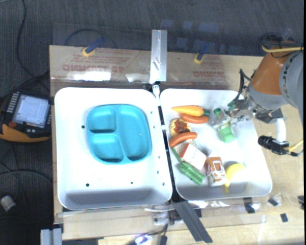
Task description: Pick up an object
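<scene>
The arm (283,80), grey with an orange band, comes in from the right and bends down over the upper right part of the right bin (255,185). Its gripper (228,117) sits low over the bin floor, just above a small green object (226,133). That object is a bright green, stubby, roughly cylindrical piece, standing or lying just under the metal fingertips; whether it is touched cannot be told. Whether the gripper is spread or closed cannot be told either, since the tips blur into grey metal.

To the left of the green object, an orange carrot (188,109) lies near the bin's upper left, with a second orange-red piece (194,119) just below it. A red sausage-shaped toy (182,138) lies further down, beside the bin's left wall. Below that is a white box (194,157), tilted, with a green pod-like vegetable (191,172) at its lower left. A small orange and white carton (215,170) stands near the lower middle, touching a yellow banana-like toy (233,170).

The left bin (71,188) holds a blue divided plate (119,132) with three compartments.
</scene>
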Robot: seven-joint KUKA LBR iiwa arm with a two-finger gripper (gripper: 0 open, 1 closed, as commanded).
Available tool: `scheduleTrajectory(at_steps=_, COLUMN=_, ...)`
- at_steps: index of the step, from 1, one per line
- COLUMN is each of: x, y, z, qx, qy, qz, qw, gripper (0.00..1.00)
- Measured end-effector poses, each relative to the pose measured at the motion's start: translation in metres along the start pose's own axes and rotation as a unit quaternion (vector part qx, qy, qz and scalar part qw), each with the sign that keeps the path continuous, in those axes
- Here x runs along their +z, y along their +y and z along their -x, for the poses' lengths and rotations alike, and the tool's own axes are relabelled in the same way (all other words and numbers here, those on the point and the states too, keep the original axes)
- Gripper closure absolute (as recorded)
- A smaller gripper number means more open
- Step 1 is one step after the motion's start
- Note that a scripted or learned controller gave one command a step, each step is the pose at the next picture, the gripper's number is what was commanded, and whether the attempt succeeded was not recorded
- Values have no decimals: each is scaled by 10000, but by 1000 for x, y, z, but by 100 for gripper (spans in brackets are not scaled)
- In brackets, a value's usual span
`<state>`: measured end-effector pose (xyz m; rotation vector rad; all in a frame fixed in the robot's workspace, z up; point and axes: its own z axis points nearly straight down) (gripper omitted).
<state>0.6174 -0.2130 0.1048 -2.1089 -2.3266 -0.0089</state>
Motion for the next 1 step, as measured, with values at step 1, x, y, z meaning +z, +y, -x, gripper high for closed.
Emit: scheduleTrajectory(at_steps=1, x=-93, y=14, z=4, qx=107, qy=-31, qz=-21, qw=9999, gripper=100)
